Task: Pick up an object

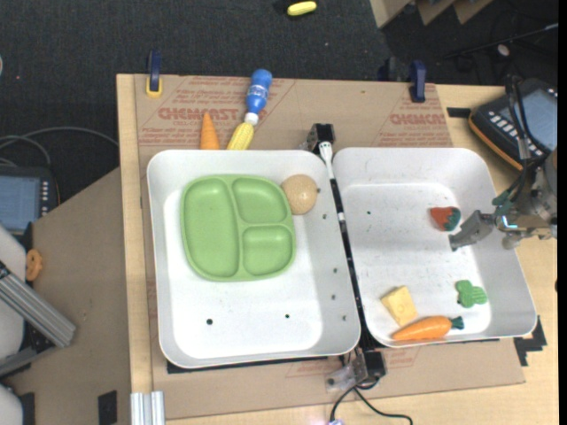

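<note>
Objects I could pick sit in 2 white bins, and I take them by size; the left bin [257, 326] holds a green divided plate [237, 227] with a tan ball [300, 193] touching its upper right corner, both well apart from the arm; the right bin [390, 193] is where the arm works, so my choice is there; the gripper [474, 227] hangs over that bin's right side, reaching in from the right, and whether it is spread or pressed together I cannot tell from this slant; nothing shows as held by it; the orange carrot [425, 328] lies by the near rim, long axis running left to right with its green top to the right, well below the gripper; a yellow block [400, 305] sits just beside the carrot's tip, up and to the left; a small green piece [470, 295] rests near the right wall, below the gripper; the red toy [443, 216], smallest and closest, lies just left of the gripper's tip and a touch farther up the view; I judge that 1 the natural target, calling for a short shift left before any descent
</note>
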You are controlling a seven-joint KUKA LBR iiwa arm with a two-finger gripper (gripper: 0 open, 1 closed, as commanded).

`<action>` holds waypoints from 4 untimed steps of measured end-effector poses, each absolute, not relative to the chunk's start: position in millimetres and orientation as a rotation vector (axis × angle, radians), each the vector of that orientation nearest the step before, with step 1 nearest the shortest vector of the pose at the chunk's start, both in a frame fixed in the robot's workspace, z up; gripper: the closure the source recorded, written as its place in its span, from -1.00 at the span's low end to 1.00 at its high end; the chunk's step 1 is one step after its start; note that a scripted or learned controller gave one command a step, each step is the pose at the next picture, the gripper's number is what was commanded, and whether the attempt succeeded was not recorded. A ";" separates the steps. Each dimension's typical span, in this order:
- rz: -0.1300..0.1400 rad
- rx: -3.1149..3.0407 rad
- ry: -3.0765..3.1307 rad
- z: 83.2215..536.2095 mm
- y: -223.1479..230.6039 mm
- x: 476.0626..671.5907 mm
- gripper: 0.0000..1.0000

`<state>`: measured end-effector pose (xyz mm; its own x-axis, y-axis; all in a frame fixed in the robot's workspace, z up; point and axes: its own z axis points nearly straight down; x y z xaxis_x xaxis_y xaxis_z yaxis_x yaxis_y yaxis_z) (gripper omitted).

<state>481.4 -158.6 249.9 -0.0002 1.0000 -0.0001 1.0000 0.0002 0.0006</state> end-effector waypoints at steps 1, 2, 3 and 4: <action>-0.004 2.224 2.216 166.0 -227.5 527.0 -1.00; 0.005 2.210 2.220 195.5 -223.0 599.3 -1.00; 0.002 2.217 2.220 197.5 -223.7 596.8 -1.00; -0.004 2.227 2.223 177.6 -224.1 550.6 -1.00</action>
